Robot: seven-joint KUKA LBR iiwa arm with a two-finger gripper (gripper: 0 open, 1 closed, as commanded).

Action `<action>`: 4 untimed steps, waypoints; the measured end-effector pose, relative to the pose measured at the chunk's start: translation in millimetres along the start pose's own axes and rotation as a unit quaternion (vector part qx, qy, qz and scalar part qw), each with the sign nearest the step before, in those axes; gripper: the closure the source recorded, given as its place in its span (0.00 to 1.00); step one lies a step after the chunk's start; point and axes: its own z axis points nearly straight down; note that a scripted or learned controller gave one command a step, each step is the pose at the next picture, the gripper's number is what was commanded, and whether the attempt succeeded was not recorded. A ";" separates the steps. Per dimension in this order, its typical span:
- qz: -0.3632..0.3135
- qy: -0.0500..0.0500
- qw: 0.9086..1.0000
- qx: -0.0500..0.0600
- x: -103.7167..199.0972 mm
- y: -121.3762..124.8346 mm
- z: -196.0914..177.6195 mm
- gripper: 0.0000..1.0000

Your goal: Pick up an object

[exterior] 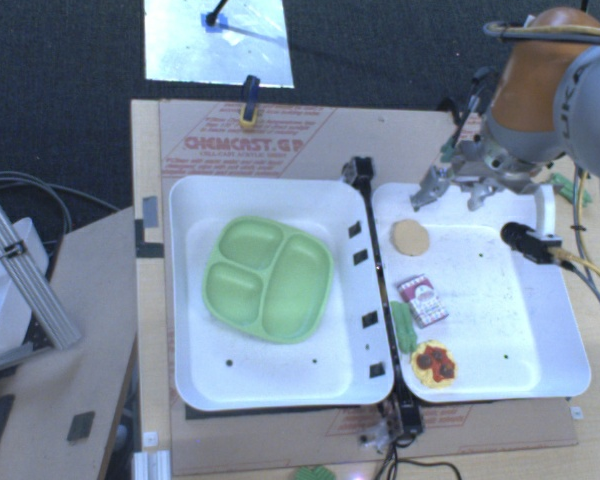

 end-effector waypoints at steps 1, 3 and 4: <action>-0.001 0.000 1.000 0.004 -3.4 13.3 103.5 0.00; -0.002 0.000 1.000 -0.002 -3.6 16.2 86.0 0.00; 0.001 0.000 1.000 0.001 0.4 5.2 119.2 0.00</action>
